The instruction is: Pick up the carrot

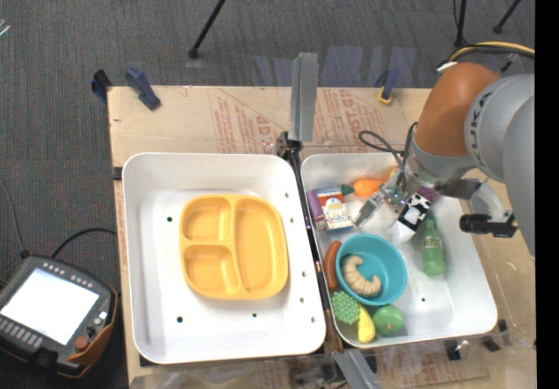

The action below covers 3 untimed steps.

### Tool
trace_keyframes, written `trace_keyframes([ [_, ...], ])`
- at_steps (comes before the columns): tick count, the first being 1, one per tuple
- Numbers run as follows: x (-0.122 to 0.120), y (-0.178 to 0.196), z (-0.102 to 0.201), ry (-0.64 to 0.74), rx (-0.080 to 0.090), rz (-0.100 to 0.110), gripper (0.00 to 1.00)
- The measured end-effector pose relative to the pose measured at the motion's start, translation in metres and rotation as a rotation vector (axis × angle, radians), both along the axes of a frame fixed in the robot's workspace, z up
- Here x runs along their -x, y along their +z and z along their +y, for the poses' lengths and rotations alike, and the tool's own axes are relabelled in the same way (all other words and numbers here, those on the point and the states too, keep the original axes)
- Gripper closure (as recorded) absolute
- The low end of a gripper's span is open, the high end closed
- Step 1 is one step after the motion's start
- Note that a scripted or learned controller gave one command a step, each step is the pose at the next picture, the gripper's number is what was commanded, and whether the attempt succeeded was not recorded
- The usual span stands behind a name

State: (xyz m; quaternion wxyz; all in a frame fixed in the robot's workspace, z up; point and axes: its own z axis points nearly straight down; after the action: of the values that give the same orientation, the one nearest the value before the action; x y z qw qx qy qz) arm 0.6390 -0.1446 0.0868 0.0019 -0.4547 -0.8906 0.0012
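The carrot [369, 186] is orange with a green stub at its left end. It lies near the back wall of the right bin [463, 291]. My gripper [390, 213] hangs just right of and in front of the carrot, low over the bin floor. Its fingers [372, 211] are spread open with nothing between them; one tip sits close to the carrot's near side. The grey arm with its orange band [454, 112] comes in from the right and hides part of the bin's back right corner.
Beside the carrot lies a small printed carton [332, 208]. A blue bowl [393, 284] holds a beige curled toy. A green bottle [431, 247], a red sausage [333, 263] and green and yellow toy foods [367, 319] fill the front. The left bin [148, 291] holds a yellow divided plate [234, 246].
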Motion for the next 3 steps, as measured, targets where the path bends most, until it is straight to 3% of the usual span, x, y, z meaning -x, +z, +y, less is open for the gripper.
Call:
trace_keyframes([
  [1, 0.062, 0.001, -0.016, -0.164, -0.003, -0.006, 0.00],
  [2, -0.006, 0.001, 0.010, -0.396, 0.000, -0.005, 0.00],
  [3, -0.007, 0.011, 0.012, -0.388, 0.002, -0.006, 1.00],
])
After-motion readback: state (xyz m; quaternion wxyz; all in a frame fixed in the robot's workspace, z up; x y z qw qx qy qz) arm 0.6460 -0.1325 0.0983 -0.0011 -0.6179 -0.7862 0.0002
